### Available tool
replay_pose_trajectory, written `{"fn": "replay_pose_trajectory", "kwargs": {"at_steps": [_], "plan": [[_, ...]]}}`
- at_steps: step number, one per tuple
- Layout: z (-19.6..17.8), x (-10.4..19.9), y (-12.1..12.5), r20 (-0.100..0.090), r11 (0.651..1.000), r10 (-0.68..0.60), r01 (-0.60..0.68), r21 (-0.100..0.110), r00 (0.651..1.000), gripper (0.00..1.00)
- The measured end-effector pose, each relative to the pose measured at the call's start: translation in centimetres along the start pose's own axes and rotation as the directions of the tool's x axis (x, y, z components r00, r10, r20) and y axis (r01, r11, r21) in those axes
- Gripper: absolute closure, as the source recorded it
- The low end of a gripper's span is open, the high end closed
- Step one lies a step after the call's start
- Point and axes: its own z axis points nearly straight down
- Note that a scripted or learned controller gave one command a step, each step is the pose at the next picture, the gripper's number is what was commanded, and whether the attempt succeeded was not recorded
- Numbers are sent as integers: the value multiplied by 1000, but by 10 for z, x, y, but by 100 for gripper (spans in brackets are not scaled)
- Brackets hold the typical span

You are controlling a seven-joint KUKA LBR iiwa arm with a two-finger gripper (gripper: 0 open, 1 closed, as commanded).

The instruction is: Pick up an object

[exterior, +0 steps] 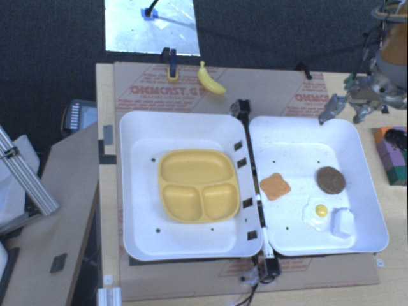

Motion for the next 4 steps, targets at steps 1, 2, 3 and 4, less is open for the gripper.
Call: {"fn": "replay_pose_trajectory", "kwargs": {"at_steps": [1,2,3,4], "plan": [[-8,1,2,2,1000,-3,3,-12,1000,0],[54,3,6,2,1000,-3,3,-8,1000,0],[109,12,11,1,1000,-5,5,-9,1000,0],[167,7,6,2,1000,-1,1,-8,1000,0]]}}
